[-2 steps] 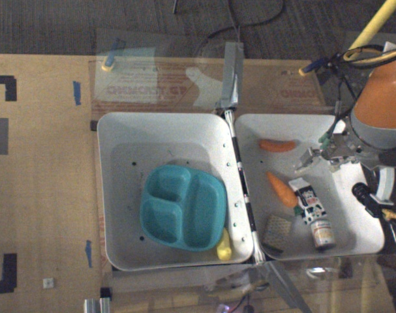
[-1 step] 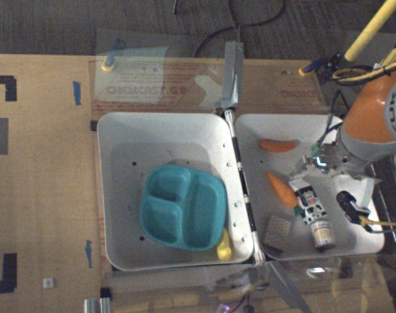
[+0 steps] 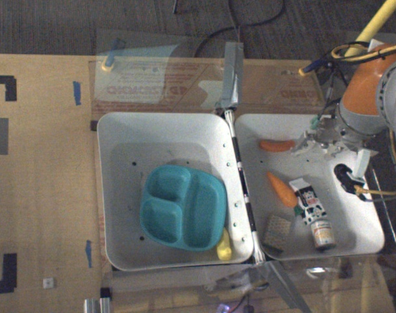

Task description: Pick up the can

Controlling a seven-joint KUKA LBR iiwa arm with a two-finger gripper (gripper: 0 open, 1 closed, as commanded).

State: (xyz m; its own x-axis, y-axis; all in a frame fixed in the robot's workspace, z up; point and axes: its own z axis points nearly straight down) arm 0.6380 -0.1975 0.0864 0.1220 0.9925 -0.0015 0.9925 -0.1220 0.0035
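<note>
Gripper (image 3: pixel 323 137) above unreadable can (image 3: pixel 323 233) label

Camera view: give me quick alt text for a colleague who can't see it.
The can lies in the right bin near its front, below a small carton, while the gripper hangs over the bin's far side beside two carrots. The left bin holds a teal divided plate and a yellow piece.

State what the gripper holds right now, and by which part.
Cannot be told: the gripper hovers over the right bin, far from the can.
</note>
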